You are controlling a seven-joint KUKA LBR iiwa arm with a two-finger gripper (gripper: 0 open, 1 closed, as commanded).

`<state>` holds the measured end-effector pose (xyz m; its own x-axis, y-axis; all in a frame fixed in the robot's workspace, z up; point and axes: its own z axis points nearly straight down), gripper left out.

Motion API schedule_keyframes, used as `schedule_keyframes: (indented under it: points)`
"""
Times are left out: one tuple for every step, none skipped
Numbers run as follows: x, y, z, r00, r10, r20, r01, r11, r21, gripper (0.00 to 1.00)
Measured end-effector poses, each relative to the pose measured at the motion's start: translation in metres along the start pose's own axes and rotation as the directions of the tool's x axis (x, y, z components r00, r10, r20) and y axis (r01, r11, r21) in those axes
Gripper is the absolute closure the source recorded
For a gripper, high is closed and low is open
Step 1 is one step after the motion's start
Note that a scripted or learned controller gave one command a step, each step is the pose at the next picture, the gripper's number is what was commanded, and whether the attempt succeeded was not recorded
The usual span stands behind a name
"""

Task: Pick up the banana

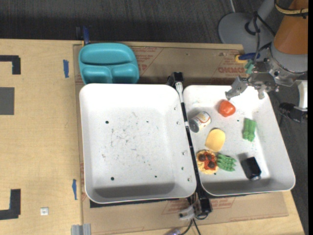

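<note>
Two shallow white bins sit side by side on a cardboard-covered bench [39,131]. The right bin [276,146] holds a red tomato-like toy [226,108], a green piece [249,129], a black block [252,167], a grey-and-white cup-like item [199,120] and a leafy green cluster [226,162]. Behind the left bin [132,141] stands a teal divided tray [108,63].

arm [292,28]: cut off by the top and right edges, upper links out of frame.
gripper [247,87]: fingers too small and blurred to tell their spacing.
cable [183,225]: runs off the bottom edge.
black block [252,167]: too dark to make out what it is.
</note>
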<state>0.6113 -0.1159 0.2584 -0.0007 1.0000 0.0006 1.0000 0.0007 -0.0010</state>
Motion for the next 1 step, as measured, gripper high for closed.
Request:
schedule_keyframes:
  points:
    - [0.0791, -0.0183, 0.07, 0.858, -0.514, -0.001, 0.514, 0.858, 0.0, 0.0]
